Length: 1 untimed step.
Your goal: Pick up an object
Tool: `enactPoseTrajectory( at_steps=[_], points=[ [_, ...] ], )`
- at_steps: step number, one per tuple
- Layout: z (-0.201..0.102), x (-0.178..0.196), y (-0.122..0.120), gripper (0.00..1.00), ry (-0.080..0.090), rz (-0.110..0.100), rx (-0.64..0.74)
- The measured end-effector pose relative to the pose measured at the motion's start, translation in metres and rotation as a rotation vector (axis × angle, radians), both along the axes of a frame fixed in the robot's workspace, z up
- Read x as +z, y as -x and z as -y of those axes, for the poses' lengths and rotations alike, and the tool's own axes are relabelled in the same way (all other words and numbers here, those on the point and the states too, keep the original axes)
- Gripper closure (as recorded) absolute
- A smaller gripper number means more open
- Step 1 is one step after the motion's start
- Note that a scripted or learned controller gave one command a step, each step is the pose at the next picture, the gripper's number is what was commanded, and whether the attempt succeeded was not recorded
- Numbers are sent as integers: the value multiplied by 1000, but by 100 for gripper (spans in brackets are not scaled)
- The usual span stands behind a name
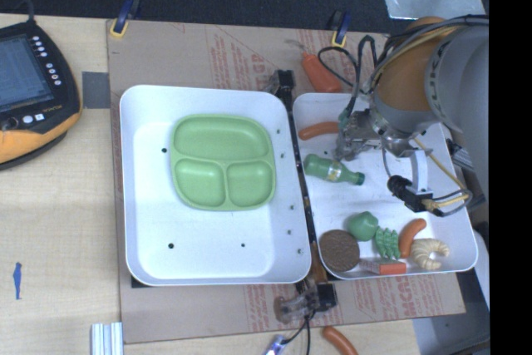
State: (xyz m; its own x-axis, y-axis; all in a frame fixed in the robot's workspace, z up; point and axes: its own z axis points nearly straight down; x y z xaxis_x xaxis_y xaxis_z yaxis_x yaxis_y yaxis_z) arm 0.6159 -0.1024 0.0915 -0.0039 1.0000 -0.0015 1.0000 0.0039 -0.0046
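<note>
My gripper (352, 144) hangs low over the back left part of the right bin (465, 260), under the grey arm with its orange band (407, 79). A green toy bottle (332, 170) lies on its side just in front of the gripper. Just left of the gripper lies an orange sausage (318, 130). At the bin's front lie a brown round cookie (339, 248), a green pepper (362, 224), a green ridged piece (386, 243), an orange hot dog (411, 235), a pale bread roll (430, 252) and a small red piece (389, 267).
The left bin (150, 204) holds a green divided plate (223, 160). An orange toy (320, 75) lies outside the bins behind the right one, and another (341, 338) lies at the bench's front. A teach pendant (29, 91) rests at the far left. Black cables (416, 191) loop beside the wrist.
</note>
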Motion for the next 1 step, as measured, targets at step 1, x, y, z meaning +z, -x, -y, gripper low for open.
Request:
enactPoseTrajectory(
  at_steps=[1],
  points=[
    [30, 102, -41, 100, 0, 4, 0]
  ],
)
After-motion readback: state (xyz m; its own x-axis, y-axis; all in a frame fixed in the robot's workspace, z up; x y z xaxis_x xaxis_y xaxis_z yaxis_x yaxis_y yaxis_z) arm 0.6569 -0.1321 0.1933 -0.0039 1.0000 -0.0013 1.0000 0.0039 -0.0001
